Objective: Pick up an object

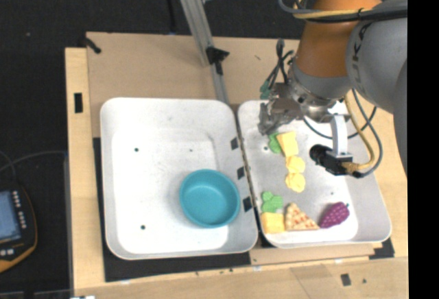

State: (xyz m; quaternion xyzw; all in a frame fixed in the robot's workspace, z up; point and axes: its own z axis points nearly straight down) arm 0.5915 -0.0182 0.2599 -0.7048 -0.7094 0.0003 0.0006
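Fingers point(272, 123) of the grey arm with the orange band hung low over the far left corner of the right-hand shallow white plastic bin point(363, 184), close to its wall; whether they stood wide or narrow I could not tell, since the dark metal blurred together there, and nothing could be made out held between them.

The nearest candidate was the yellow block-shaped toy piece point(287, 144), which lay just toward the camera and slightly right of the fingers, beside a small green leafy toy piece point(275, 145) on its left. The yellow block's long axis ran roughly away from the camera toward the near rim, and a lumpy yellow toy string point(295, 174) carried on along the same line below it. That seemed the relation the next move would turn on: a short shift toward the near edge and a descent, with the fingers closing across the block's narrow width, not along its length.

Farther off, by the near rim, sat a triangular orange-and-yellow toy pizza slice point(299, 218), a purple toy grape bunch point(334, 214), and another green-and-yellow piece point(271, 214). A round teal plastic bowl point(209, 197) rested in the left-hand white bin point(137, 133), well apart from the arm.
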